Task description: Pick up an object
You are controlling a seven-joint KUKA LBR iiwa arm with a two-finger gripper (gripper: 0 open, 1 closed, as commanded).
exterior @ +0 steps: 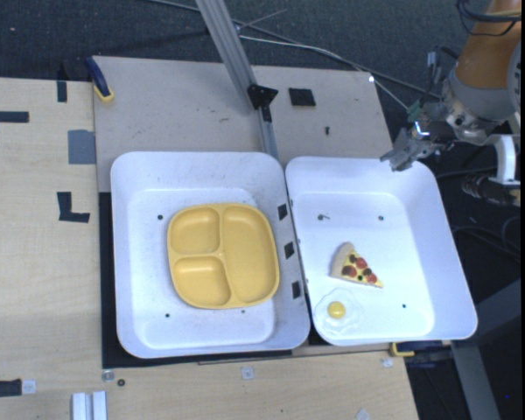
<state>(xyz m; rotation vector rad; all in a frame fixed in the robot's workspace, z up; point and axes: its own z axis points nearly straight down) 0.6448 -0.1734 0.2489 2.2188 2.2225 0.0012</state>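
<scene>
Fried egg toy (336,310) near edge, right bin (437,234); flat, light, awkward; pizza slice (357,266) thicker, grip across crust; gripper (402,158) far-right, finger state unreadable.

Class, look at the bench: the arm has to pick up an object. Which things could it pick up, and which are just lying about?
Part of the job:
pizza slice
fried egg
yellow plate
pincer

Lying about:
blue and yellow clamp
metal pole
black tape pieces
cables
</scene>
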